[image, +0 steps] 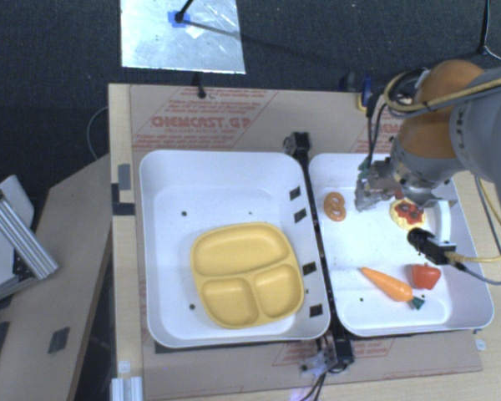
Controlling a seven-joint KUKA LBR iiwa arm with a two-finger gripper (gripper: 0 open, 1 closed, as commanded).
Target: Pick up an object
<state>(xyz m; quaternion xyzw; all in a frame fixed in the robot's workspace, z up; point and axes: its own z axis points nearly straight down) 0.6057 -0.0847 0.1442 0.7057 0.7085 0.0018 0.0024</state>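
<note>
The pretzel (pixel 335 206) lies in the right bin (pixel 468 307), near its left wall; it looks small, light and hard, so grab it across its sides. The pincer (pixel 371 195) hangs just beside it, and I cannot tell how it is set.

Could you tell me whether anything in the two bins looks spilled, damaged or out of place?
Nothing stands out. The yellow tray lies flat in the left bin; the pretzel, carrot and red pepper lie loose in the right bin.

Yellow three-compartment tray (pixel 246 272) lying in the left white bin (pixel 171 178); silver foil sheet (pixel 181 23) beyond the cardboard-topped surface (pixel 213 115); aluminium frame (pixel 12 232) at left.
</note>
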